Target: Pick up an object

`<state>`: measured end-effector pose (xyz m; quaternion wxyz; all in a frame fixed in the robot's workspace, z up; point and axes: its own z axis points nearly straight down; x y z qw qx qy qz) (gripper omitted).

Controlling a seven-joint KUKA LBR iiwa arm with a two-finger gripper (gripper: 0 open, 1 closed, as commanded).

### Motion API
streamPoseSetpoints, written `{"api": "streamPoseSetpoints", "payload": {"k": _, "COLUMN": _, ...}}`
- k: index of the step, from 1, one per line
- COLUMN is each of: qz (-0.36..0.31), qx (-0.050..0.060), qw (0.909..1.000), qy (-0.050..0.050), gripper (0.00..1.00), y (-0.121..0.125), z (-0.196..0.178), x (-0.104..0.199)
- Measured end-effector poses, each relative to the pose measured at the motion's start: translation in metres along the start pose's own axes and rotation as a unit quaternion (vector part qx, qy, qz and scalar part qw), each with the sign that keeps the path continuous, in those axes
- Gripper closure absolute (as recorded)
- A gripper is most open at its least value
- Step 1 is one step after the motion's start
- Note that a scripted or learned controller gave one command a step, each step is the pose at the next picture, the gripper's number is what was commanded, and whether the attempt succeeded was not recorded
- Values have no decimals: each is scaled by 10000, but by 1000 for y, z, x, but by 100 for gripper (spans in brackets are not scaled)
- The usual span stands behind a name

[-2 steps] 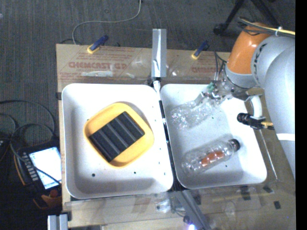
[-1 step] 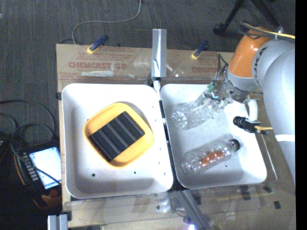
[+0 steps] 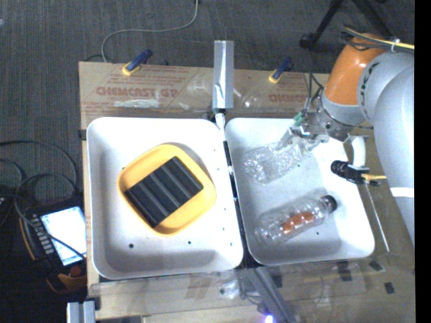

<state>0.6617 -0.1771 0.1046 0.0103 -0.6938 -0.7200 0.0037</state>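
While your gripper point(image 3: 301, 128) sits low at the right bin's point(image 3: 350, 244) far edge, touching a crumpled clear bag point(image 3: 271, 161), a clear bottle point(image 3: 296, 222) lies nearer; the left bin point(image 3: 108, 247) holds 1 yellow tray point(image 3: 168, 188).

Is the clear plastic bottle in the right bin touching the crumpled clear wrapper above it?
Apart. The camera view shows bare white bin floor between the bottle and the wrapper.

Two clamps, one point(image 3: 137, 61) left and one point(image 3: 281, 69) right, pinch the cardboard point(image 3: 155, 93) behind my bins. A tablet point(image 3: 62, 234) and cables point(image 3: 34, 173) lie on the carpet, left.
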Motion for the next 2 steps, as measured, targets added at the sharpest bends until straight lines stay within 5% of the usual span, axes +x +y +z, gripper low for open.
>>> {"api": "streamPoseSetpoints", "payload": {"k": 1, "qz": -488, "qx": -110, "qw": 9987, "qy": -78, "gripper": 100, "y": 8, "z": -58, "x": 61}}
{"api": "streamPoseSetpoints", "payload": {"k": 2, "qz": -539, "qx": -107, "qw": 9985, "qy": -60, "gripper": 100, "y": 10, "z": -80, "x": 105}}
